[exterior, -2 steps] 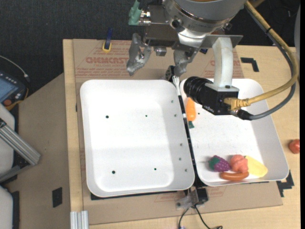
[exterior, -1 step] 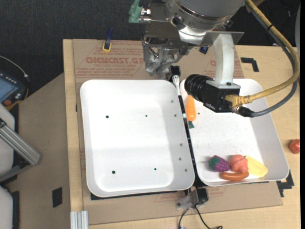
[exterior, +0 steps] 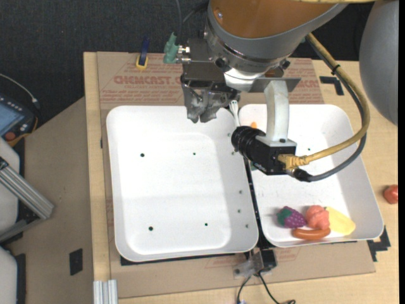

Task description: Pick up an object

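My gripper (exterior: 204, 109) hangs over the far edge of the left bin (exterior: 126, 170), near the wall it shares with the right bin (exterior: 342, 132). I see nothing in it. At the right bin's near edge lies a small cluster: a purple bunch of grapes (exterior: 291, 217), an orange-red fruit (exterior: 318, 216), a yellow piece (exterior: 343, 223) and a red chili-shaped piece (exterior: 310, 234). A small orange item (exterior: 254, 126) peeks out at the right bin's far left, mostly hidden behind a black unit on the arm.
The black unit (exterior: 259, 149) with a yellow cable (exterior: 342, 145) hangs from the wrist over the wall between the bins. A red object (exterior: 392, 195) lies outside the right bin at the right. Cardboard (exterior: 95, 138) surrounds both bins.
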`<state>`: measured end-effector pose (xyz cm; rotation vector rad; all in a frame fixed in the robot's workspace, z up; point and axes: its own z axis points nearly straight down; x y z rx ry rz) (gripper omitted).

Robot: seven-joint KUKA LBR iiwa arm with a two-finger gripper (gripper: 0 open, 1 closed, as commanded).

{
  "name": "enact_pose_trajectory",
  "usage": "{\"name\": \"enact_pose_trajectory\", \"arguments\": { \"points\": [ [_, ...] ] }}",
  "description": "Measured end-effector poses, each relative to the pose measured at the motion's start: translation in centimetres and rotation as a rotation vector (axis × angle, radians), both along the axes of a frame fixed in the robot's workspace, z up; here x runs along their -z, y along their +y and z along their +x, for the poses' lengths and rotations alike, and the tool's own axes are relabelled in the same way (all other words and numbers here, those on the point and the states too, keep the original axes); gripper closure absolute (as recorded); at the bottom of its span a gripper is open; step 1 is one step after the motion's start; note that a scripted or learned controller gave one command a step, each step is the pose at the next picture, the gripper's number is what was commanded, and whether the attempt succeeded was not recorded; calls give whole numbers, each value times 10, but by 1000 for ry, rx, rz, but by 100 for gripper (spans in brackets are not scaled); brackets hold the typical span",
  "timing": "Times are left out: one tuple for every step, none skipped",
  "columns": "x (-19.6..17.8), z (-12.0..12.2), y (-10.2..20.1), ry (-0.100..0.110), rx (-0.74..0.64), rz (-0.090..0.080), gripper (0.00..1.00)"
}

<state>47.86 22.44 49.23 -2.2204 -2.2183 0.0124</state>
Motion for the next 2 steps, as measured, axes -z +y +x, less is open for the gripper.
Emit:
{"name": "enact_pose_trajectory", "arguments": {
  "points": [
    [19,8,0,-2,1,1,100],
    [16,51,0,-11,1,4,100]
  ]
}}
